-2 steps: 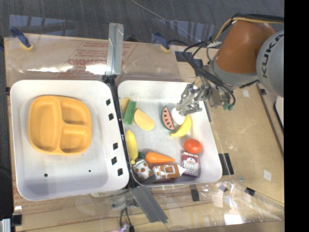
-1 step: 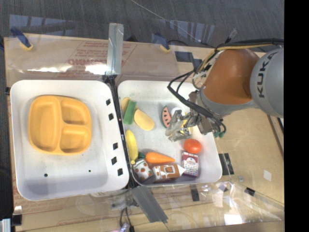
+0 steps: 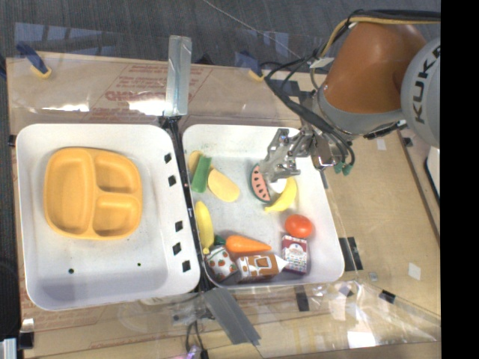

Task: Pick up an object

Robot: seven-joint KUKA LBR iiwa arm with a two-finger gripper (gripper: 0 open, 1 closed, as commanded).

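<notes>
My gripper point(image 3: 278, 167) hangs over the upper right part of the right bin point(image 3: 329, 223), its metal fingers pointing down and left. Its tips are just above a watermelon slice point(image 3: 259, 184) and a yellow banana point(image 3: 284, 197). Nothing shows clearly between the fingers. Lower in the same bin lie a red tomato point(image 3: 299, 225), a carrot point(image 3: 247, 244), a small carton point(image 3: 295, 254), a brown bottle point(image 3: 254, 264) and a second banana point(image 3: 203, 225). A green vegetable point(image 3: 200, 173) and a pale yellow piece point(image 3: 223, 186) lie at the bin's upper left.
The left bin point(image 3: 30, 260) holds a yellow divided plate point(image 3: 93, 193). A black divider point(image 3: 179, 193) with clips separates the two bins. Cables trail from the wrist point(image 3: 333, 152) above the right bin's far right corner.
</notes>
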